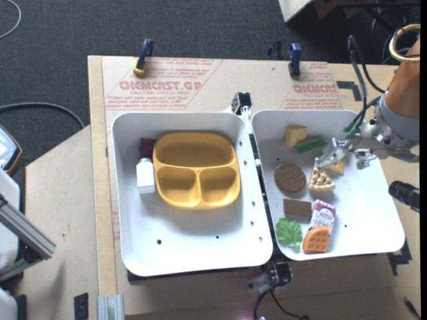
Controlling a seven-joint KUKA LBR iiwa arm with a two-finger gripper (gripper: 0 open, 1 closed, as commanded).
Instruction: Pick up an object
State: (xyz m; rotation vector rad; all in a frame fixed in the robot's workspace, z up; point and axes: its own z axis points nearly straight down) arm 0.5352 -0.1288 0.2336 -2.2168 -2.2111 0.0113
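The right bin (373,205) holds toy food. A yellow cheese wedge (295,135) and a green piece (310,144) lie at its far side. In the middle are a brown round cookie (289,177) and a triangular slice (321,179). A brown square (297,209), a pink packet (323,215), a green leaf (289,233) and an orange waffle (316,240) lie toward the front. My gripper (331,156) hangs low over the bin, just right of the green piece and above the slice. A small yellow piece (336,169) sits right under it, partly hidden.
The left bin (127,199) holds a yellow divided tray (196,169), a white bottle (145,175) and a dark purple item (147,145). A black rail (253,159) separates the bins. Clamps (143,57) hold the board at the back.
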